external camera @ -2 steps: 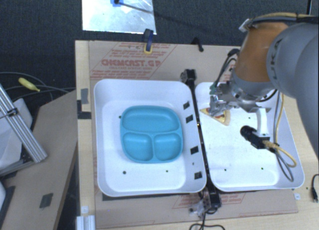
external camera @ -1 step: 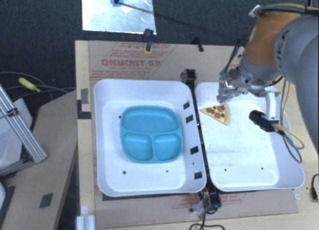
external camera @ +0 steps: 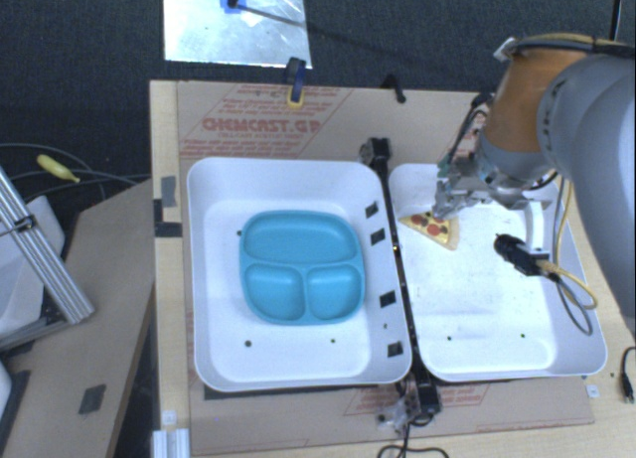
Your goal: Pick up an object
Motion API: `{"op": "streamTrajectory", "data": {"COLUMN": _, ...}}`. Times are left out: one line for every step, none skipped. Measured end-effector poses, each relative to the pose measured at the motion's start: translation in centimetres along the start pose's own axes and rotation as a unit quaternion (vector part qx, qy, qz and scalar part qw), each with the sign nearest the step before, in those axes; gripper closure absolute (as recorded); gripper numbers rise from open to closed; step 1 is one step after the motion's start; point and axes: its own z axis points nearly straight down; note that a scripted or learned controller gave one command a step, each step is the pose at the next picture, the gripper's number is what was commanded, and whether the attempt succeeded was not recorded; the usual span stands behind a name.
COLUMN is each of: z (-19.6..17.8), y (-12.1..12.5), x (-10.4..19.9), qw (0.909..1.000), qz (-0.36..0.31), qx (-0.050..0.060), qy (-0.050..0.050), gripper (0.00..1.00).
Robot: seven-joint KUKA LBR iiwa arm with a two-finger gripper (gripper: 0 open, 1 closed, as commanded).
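— Pizza slice (external camera: 433,229), a toy one: is that the thing to go for?

— I'd say so. It lies flat on the floor of the right bin (external camera: 497,347), close to that bin's left wall and nearer its far edge than its near one. Nothing else loose lies near it.

— And the gripper (external camera: 448,205)?

— Right above the slice's far end, just beside it or touching; I cannot tell which from this slant. Whether it is apart or together I cannot tell either, and I see nothing that proves a hold.

— So which step is this?

— To my eye the reach is made and the grasp itself is in hand. The slice looks to be resting on the bin floor, so I judge the pick not yet done.

— What does the next move call for?

— A low, square close on a thin, flat thing, probably across its narrow width, then a straight lift clear of the left wall. Thin pieces slip out easily, so the hold needs checking once it rises.

— Anything else about?

— A blue divided plate (external camera: 301,267) in the middle of the left bin (external camera: 214,247), well apart from all this
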Motion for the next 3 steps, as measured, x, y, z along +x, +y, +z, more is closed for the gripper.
{"op": "streamTrajectory", "data": {"z": 4.7, "y": -7.0, "x": -1.1, "qw": 1.0, "qz": 0.001, "qx": 0.003, "qy": 0.001, "gripper": 1.0}}
{"op": "streamTrajectory", "data": {"z": -6.2, "y": -12.0, "x": 4.5, "qw": 1.0, "qz": -0.005, "qx": -0.004, "qy": 0.002, "gripper": 1.0}}
{"op": "streamTrajectory", "data": {"z": -11.0, "y": -15.2, "x": 8.6, "qw": 1.0, "qz": -0.004, "qx": -0.002, "qy": 0.001, "gripper": 1.0}}
